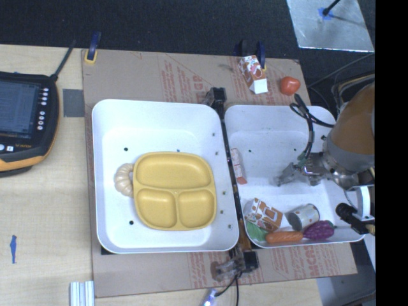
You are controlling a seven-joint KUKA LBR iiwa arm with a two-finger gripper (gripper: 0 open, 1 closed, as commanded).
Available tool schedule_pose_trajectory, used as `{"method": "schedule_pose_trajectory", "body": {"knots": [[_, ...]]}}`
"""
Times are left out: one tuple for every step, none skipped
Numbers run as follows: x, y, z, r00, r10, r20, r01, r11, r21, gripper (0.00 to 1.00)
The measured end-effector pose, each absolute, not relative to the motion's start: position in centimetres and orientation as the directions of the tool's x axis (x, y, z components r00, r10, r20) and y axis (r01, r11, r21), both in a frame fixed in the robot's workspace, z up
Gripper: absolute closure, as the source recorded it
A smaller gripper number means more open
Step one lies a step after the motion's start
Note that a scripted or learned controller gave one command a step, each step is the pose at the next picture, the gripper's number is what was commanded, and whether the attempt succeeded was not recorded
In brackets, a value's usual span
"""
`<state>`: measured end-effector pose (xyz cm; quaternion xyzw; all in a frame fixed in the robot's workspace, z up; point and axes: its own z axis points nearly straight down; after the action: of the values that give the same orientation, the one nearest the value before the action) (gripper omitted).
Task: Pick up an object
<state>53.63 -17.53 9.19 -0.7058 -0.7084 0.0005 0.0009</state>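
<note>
My gripper (287,175) reaches in from the right and hangs over the bare middle of the right bin (268,123). Nothing shows in its grasp. Along the bin's near edge lie a small printed carton (262,214), a green piece (254,233), an orange carrot (284,237), a silver can (303,216) and a purple eggplant (319,229). The can is the closest of these, a little below and to the right of the gripper. A slim pink packet (237,165) rests against the bin's left wall.
The left bin (115,123) holds a yellow divided plate (173,190) with a pale, bulb-like item (123,178) at its left side. Behind the bins on the cardboard stand a small carton (253,74) and a red tomato (289,85). A tablet (22,120) sits far left.
</note>
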Motion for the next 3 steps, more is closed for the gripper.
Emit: {"method": "schedule_pose_trajectory", "body": {"knots": [[53.6,-17.6,10.2,-0.005,1.000,0.001,1.000,0.005,-0.004,1.00],[53.6,-17.7,11.2,-0.007,1.000,0.001,1.000,0.007,-0.005,1.00],[57.4,-13.4,19.3,-0.005,1.000,0.001,1.000,0.005,-0.001,1.00]]}}
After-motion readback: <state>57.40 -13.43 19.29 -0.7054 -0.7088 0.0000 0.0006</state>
